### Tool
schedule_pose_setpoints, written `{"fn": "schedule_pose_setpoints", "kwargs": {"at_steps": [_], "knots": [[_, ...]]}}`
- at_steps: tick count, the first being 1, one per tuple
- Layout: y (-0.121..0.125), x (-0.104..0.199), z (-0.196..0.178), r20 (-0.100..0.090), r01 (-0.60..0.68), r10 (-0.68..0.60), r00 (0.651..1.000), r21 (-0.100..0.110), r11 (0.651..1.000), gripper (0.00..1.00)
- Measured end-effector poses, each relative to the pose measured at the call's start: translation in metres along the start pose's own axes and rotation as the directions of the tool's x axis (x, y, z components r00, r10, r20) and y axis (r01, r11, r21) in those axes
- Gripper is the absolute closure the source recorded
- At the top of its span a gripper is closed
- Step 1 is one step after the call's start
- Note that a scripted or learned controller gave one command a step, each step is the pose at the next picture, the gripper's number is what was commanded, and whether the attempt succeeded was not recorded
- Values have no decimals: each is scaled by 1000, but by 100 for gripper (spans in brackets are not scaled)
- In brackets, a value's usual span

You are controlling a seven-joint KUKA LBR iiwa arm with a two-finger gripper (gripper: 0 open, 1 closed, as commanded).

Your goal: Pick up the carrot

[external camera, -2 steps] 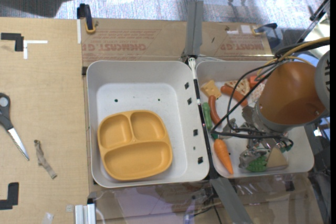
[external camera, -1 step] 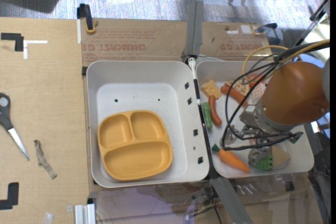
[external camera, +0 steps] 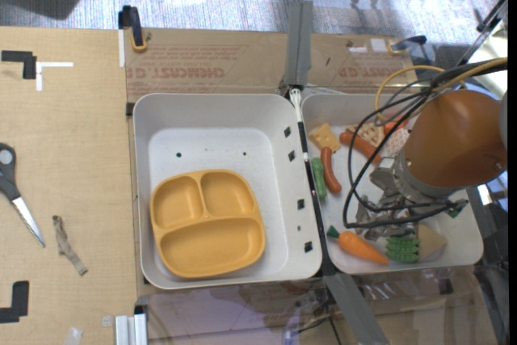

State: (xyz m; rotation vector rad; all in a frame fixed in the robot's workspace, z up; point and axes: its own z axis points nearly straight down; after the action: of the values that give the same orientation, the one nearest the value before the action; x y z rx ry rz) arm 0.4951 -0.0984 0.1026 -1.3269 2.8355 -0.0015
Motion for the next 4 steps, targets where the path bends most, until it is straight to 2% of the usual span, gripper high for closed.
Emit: {"fn": "schedule_pose_setpoints", "kwargs": {"at_steps": [1,2,3,4], "knots": [[0,0,0,0,0,0,1000,0,1000,0],[7,3,9,-5,6,-6,1000,-2,1000,0],[5,1,-1,0,3,-3,1000,2,1000,100],[-72,90,-141,-5,-147,147,989,0,989,100]]}}
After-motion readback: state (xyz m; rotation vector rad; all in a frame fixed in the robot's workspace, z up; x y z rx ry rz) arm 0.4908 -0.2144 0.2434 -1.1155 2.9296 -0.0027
